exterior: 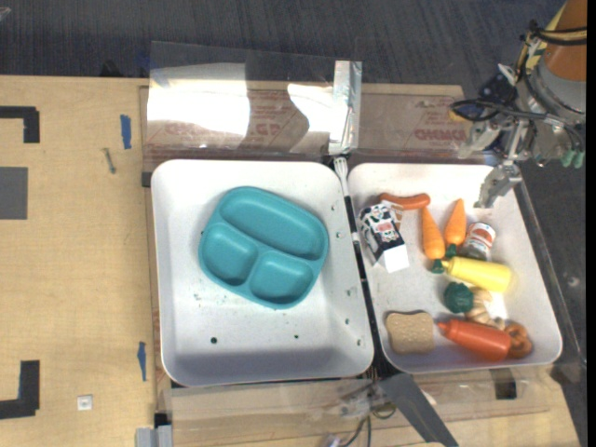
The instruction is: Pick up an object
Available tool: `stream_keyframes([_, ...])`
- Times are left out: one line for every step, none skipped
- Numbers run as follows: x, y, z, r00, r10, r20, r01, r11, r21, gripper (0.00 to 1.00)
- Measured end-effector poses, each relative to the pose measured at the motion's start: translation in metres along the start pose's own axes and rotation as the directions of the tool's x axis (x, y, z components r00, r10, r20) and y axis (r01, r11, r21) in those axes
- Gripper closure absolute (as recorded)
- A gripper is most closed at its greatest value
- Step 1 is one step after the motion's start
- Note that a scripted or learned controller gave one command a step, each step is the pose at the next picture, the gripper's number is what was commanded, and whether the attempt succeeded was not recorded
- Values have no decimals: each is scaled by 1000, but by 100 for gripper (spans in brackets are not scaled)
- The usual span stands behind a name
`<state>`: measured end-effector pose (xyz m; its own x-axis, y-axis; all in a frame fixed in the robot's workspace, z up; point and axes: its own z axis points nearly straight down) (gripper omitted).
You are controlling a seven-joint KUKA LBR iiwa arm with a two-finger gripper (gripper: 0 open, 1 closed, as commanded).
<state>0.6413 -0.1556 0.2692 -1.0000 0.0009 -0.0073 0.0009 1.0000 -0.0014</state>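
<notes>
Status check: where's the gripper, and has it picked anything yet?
Gripper over right bin's far corner, nothing seen between fingers. Toys crowded; small can nearest. Path clear.

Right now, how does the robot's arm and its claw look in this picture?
The arm has an orange band above a grey wrist section. Black and yellowish cables bundle beside the wrist. The claw is slim, metallic grey, with pale silvery fingers.

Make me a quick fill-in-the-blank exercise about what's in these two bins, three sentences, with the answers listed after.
1. The teal divided plate lies in the ____ bin.
2. The slice of bread lies near the ____ left corner of the right bin.
3. The gripper hovers above the right bin's ____ right corner.

Missing words: left; bottom; top
</notes>
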Motion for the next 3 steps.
stream_keyframes([56,-19,140,1000,-16,-5,16,1000,-1,0])
stream_keyframes([50,17,175,998,52,17,-52,999,0,0])
stream_keyframes([50,18,166,998,52,18,-52,999,1,100])
